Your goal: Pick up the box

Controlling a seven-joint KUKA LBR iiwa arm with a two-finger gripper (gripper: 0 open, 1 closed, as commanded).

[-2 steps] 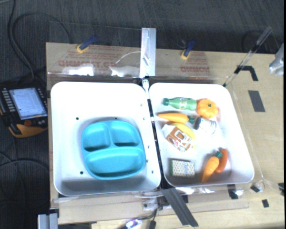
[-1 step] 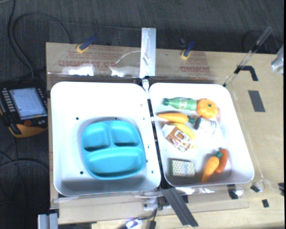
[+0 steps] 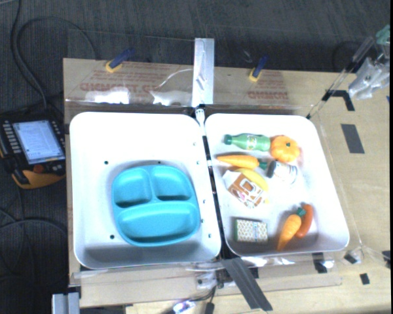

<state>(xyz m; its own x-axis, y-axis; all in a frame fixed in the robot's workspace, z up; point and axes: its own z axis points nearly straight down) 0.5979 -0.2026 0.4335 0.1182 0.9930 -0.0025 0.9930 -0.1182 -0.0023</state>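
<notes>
The box (image 3: pixel 245 190) lies in the right bin (image 3: pixel 327 175), near its middle. It is white with orange and red print and lies tilted, askew to the bin walls. I cannot read the print.

A banana (image 3: pixel 243 163) lies across its upper edge, touching or overlapping it. Above that are a green bottle (image 3: pixel 247 140) on its side and an orange fruit (image 3: pixel 285 149). Between the fruit and the box sits a small dark and pale thing (image 3: pixel 281 171) I cannot make out. Just below the box is a small patterned block (image 3: pixel 251 229), apart from it, and to the right of that lie two carrots (image 3: pixel 296 224) side by side. The left bin (image 3: pixel 85 175) holds a blue divided plate (image 3: pixel 156 203).

My gripper (image 3: pixel 370 77) is at the top right, outside the bins and well away from the box. It shows as a pale, blurred shape cut by the frame edge, and I cannot tell whether it is spread or closed.
</notes>
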